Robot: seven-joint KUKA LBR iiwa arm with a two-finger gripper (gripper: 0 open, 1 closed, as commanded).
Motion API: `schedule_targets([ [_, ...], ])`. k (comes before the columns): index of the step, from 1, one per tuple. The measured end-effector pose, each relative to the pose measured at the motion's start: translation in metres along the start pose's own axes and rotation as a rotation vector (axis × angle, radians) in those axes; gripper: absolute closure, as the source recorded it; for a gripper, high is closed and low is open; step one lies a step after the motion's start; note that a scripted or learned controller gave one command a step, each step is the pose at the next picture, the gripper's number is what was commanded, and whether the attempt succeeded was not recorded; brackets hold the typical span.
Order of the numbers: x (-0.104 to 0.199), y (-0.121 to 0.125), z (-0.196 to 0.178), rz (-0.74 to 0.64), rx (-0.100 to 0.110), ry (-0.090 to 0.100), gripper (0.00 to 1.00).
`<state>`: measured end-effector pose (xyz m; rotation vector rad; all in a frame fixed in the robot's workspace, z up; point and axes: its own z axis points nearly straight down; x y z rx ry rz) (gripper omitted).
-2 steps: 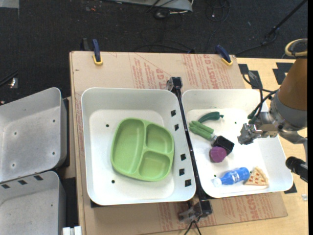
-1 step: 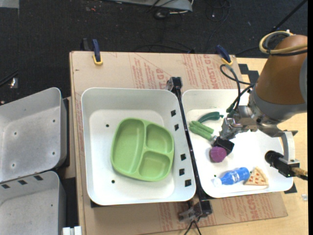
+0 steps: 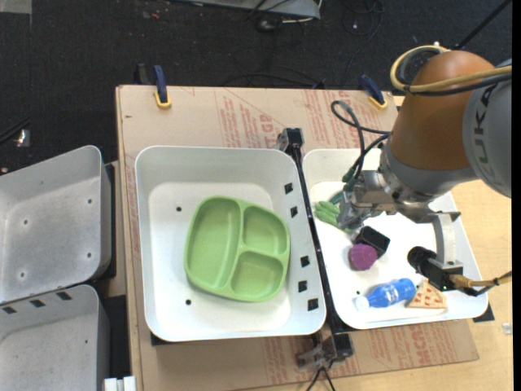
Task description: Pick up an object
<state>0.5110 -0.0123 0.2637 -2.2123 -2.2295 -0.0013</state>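
Desk (image 3: pixel 212 112) seen from above at a slant, carrying two shallow white bins side by side. In the left bin (image 3: pixel 155 218), a green divided plate (image 3: pixel 238 249), lying flat and alone. In the right bin (image 3: pixel 326 169), several small things: a green piece (image 3: pixel 326 212) by the left wall, a purple lump (image 3: pixel 362 257) near the middle, a black block (image 3: pixel 374 239) touching the lump's upper right, a blue bottle (image 3: pixel 389 293) on its side near the front wall, and a toy pizza slice (image 3: pixel 427 299) just right of the bottle.

Grey arm (image 3: pixel 444 129) with an orange band reaching in from the right, over the right bin. Gripper (image 3: pixel 352 212) low over the bin's left half, just beside the green piece and near the purple lump and black block. Gripper's state: cannot tell whether apart or together, with the wrist in the way.

Nothing visibly clamped or lifted; every thing apparently resting on a bin floor. Judged progress: gripper down among the things, pick not yet done. Likely target the green piece, being nearest, though not certain. Left to do: close on one thing and raise it clear of the bin.
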Motion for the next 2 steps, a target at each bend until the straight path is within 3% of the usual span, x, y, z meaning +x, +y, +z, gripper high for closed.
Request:
schedule_targets([
  [2, 0.111, 0.024, 0.024, 0.001, 0.001, -0.001, 1.00],
])
